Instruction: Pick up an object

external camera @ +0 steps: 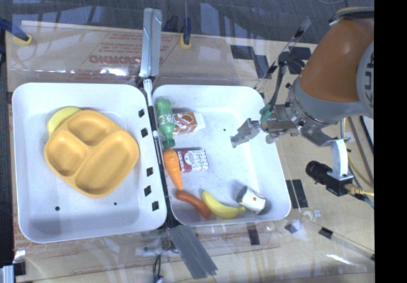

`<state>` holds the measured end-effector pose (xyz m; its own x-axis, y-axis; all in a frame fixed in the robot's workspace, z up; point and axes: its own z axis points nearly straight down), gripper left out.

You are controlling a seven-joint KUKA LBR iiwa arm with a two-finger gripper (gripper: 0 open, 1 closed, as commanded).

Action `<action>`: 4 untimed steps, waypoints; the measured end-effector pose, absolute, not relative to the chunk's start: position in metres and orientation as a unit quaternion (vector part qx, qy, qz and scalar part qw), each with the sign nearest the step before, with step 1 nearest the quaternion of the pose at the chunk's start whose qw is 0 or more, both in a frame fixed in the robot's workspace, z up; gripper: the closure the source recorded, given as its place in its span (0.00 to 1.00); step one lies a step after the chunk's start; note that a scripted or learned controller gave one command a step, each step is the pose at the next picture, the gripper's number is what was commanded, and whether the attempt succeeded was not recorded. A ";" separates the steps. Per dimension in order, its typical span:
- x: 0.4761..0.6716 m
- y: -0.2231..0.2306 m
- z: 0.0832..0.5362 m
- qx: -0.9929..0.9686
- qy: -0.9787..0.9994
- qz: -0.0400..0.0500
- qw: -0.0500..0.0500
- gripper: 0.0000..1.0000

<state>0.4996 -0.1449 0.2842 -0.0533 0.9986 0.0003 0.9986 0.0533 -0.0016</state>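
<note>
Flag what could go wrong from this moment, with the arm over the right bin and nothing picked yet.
1. The tool hovers over a bare patch of the right bin; descending here would likely close on nothing.
2. The carrot, sausage and banana crowd the bin's left and near walls, so a grasp there may strike a wall or nudge a neighbour.
3. The green bottle lies against the carton; both could shift together.

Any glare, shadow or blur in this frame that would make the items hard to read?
Camera view: lighting is even and the bins' contents read clearly; pale streaks of reflection cross the clear sheet behind the bins; the yellow divided plate and banana are sharp; the gripper looks slightly soft and casts little shadow on the right bin; small package print is too fine to read.
</note>
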 end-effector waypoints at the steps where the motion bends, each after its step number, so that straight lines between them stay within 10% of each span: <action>1: 0.499 -0.074 0.190 -0.721 -0.693 0.002 0.002 0.00; 2: 0.519 -0.094 0.095 -0.656 -0.755 0.000 -0.004 0.00; 3: 0.588 -0.126 0.092 -0.603 -0.798 0.000 0.000 0.00; 4: 0.588 -0.126 0.102 -0.601 -0.799 0.000 0.001 1.00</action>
<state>0.5884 -0.1262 0.1021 -0.2766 0.9610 0.0007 0.9610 0.2766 -0.0016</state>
